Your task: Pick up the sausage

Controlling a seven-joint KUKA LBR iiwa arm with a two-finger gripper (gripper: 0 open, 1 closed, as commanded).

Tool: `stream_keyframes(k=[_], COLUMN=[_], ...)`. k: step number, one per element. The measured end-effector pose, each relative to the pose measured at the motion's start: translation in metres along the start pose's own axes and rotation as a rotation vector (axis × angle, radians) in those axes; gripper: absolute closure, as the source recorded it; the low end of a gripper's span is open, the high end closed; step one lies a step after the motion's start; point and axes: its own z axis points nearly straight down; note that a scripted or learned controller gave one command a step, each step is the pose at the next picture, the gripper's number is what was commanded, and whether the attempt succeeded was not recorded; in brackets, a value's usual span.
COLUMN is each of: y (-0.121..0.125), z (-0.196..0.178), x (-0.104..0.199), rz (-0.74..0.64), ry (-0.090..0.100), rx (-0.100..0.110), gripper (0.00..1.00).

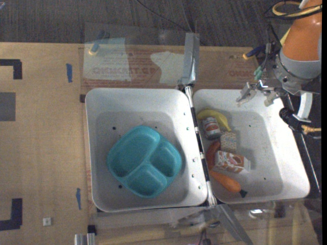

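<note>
Tool (254,92) w/ fingers apart over right bin's (286,182) far rim — wooden bench (41,152), dark carpet (61,14) behind

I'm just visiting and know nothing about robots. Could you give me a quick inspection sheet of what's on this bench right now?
Surface: wooden bench with two white bins side by side.
Job's things: sausage, reddish, in the right bin against its left wall, partly under a small carton.
Clutter: banana, can, carrot; teal divided plate in the left bin.
Grippers: gripper above the right bin's far edge, holding nothing.
Cables: black cable on the floor.
Surroundings: grey carpet, blue tape marks.
</note>
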Motion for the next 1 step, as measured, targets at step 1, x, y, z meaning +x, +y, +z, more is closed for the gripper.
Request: stream_keyframes(k=[1], y=[-0.0666], z=[0.0350], x=[0.0682], rz=[-0.104], ry=[0.000], rx=[0.000], gripper=[0.00])
